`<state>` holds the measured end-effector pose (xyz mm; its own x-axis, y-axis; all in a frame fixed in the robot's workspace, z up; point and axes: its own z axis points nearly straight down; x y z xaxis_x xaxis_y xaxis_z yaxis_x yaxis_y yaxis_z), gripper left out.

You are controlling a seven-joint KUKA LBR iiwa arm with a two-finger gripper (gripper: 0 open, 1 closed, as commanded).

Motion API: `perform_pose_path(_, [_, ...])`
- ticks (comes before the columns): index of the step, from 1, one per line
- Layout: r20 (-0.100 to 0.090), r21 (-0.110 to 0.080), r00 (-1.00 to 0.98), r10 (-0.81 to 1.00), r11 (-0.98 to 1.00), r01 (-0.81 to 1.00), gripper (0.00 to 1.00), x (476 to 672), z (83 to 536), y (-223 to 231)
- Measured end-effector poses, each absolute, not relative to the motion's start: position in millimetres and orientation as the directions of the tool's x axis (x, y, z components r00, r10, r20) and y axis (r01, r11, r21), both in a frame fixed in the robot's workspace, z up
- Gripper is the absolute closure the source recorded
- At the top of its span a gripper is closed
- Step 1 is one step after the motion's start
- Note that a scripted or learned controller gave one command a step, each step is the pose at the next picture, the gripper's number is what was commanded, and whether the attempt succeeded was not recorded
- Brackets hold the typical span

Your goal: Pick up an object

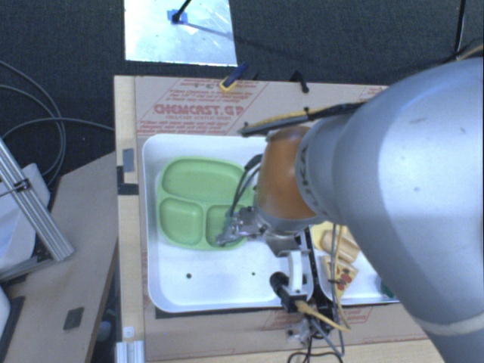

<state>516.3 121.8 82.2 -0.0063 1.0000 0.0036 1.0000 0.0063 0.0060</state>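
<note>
Dark carpet all around, with a brown sheet [204, 104] laid over my desk [83, 203]; the red print on it reads "CHEMCAST GP", and the smaller lines under that are too blurry to make out. A shiny square plate [181, 21] sits on the floor past the desk's far edge.

Left bin [189, 278]: one green tray [193, 203] with three compartments, lying flat toward the far side. Can't spot anything inside the compartments. The near half of that bin is bare white floor.

Right bin [363, 290]: mostly hidden behind my arm [401, 172]. I can see a couple of yellowish-tan pieces [336, 248] and something with red on it, not clear enough to count or name.

My end effector [231, 233] is down at the tray's near-right corner, over the small right compartment. It's blurry there, so I can't tell its state, or if it has the tray.
</note>
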Motion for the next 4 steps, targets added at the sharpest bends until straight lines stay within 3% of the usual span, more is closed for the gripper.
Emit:
perform_pose_path(1, [-0.002,0.016,0.003,1.000,-0.003,1.000,0.00,577.9,191.8,48.3])
perform_pose_path(2, [0.005,-0.003,-0.012,1.000,0.012,1.000,0.00,512.4,191.6,132.3])
perform_pose_path(3, [0.002,0.002,-0.006,1.000,0.006,1.000,1.00,516.1,202.5,126.8])
perform_pose_path(4, [-0.001,0.013,0.004,1.000,-0.004,1.000,1.00,557.1,295.0,71.3])
